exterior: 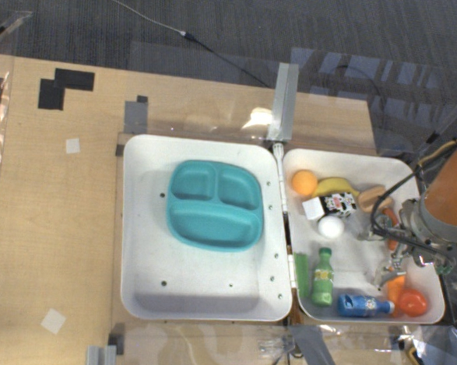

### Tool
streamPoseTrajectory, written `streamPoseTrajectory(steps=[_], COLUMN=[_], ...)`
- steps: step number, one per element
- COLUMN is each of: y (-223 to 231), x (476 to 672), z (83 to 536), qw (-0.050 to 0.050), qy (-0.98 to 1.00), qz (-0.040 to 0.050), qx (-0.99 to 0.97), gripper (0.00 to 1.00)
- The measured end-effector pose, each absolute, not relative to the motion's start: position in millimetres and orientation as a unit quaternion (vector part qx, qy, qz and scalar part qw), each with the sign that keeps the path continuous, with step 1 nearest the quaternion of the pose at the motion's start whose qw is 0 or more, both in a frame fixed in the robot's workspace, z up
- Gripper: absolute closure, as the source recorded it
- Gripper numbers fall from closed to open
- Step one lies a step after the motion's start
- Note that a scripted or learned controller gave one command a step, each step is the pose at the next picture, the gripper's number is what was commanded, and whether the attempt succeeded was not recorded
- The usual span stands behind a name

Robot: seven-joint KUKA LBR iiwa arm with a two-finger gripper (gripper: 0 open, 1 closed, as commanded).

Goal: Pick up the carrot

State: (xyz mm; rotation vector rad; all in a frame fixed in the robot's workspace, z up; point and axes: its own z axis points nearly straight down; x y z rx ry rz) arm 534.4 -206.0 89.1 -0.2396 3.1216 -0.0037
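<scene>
Arm (454, 194) bent over right bin (360, 312), pincer (394, 269) lowered

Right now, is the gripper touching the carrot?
Cannot tell. In the camera view the gripper sits right above the carrot in the right bin, and their outlines meet, but the slanted look-down shows neither contact nor a gap plainly.

a robotics lab: bench (38, 227) with taped markers, cables.

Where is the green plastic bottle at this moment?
In the camera view, the green plastic bottle lies in the right white bin, near its front edge, left of the blue bottle.
</scene>
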Motion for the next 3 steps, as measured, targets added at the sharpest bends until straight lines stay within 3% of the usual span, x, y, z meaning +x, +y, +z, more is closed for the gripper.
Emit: streamPoseTrajectory(steps=[1,2,3], y=[-203,-206,-121], x=[599.4,526.4,610.6], z=[97,89,89], qw=[0.006,0.006,0.008], qy=[0.998,0.996,1.0], qz=[-0.0009,-0.0018,0.0009], qx=[-0.065,-0.092,0.011], gripper=[0.0,0.0,0.0])
